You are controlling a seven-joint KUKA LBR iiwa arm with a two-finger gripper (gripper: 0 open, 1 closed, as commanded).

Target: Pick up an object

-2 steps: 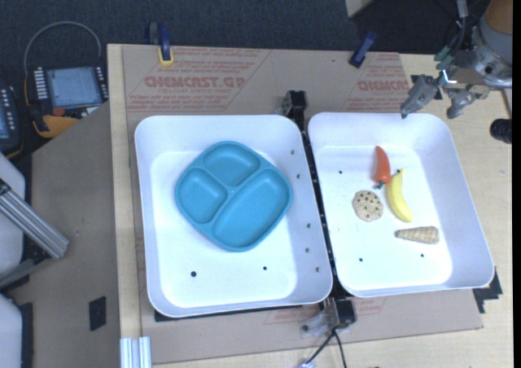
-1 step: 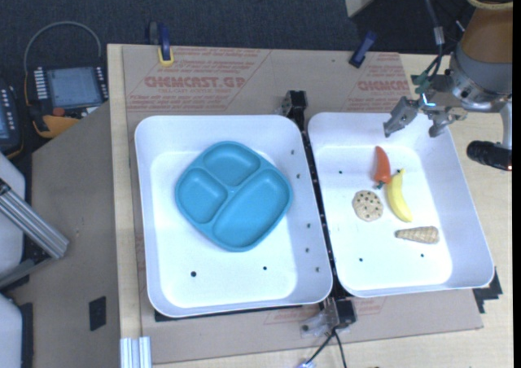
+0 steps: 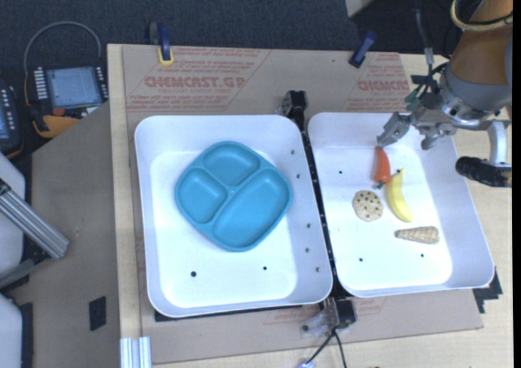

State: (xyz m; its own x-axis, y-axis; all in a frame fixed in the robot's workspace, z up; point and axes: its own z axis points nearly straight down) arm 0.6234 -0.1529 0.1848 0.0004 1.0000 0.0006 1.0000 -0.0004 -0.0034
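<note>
Left shallow white bin point(image 3: 155, 195) holds a blue three-compartment plastic plate point(image 3: 234, 194), roughly centred. Both bins sit on a brown cardboard-covered bench top point(image 3: 244, 81), clamped at the far edge by a yellow clip point(image 3: 165, 54). Handheld controller with screen point(image 3: 72, 86) far left.

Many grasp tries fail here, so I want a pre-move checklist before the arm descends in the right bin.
1. Targets present in right bin: carrot, banana, cookie, cone-shaped piece: ok.
2. Hand free of objects: ok.
3. Hand directly above a target: not ok, it sits up-right of the carrot.
4. Carrot apart from banana: cannot tell, they lie very close.
5. Blue divided plate out of the way, in left bin: ok.
</note>
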